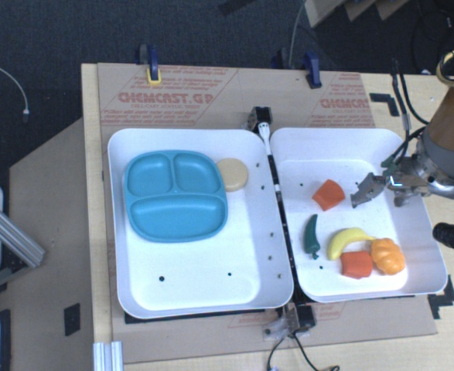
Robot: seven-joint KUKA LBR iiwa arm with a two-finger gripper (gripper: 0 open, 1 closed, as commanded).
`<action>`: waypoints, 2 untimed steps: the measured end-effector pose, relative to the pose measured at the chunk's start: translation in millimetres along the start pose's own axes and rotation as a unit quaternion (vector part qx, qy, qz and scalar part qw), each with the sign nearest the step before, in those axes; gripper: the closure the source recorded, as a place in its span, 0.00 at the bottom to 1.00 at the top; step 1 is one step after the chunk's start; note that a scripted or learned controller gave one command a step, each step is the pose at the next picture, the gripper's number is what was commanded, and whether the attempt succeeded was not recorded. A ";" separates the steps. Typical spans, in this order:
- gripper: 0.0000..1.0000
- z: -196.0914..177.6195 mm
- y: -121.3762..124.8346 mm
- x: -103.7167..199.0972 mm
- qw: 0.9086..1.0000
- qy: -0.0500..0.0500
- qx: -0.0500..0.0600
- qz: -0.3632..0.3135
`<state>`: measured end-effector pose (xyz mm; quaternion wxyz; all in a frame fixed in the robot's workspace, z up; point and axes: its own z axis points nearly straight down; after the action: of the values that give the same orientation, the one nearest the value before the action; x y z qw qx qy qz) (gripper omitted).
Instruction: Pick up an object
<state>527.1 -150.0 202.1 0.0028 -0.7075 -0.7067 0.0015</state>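
Fingers of the gripper [382, 188] stand apart, holding nothing, just right of the orange block [329, 194] in the right bin [350, 141]. Block looks light and stiff; grip its flat sides.

Two white bins [211, 300] side by side on a cardboard-covered bench [103, 207], blue clamps [151, 60] at its far edge

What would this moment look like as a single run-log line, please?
phase: approach | tool: open, above right bin | nearest: orange block | held: nothing | left bin: blue tray
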 end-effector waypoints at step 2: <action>0.00 115.5 -2.8 7.6 1.000 0.000 0.000 0.000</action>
<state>523.6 -142.2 86.6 0.0032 -0.7073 -0.7069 0.0015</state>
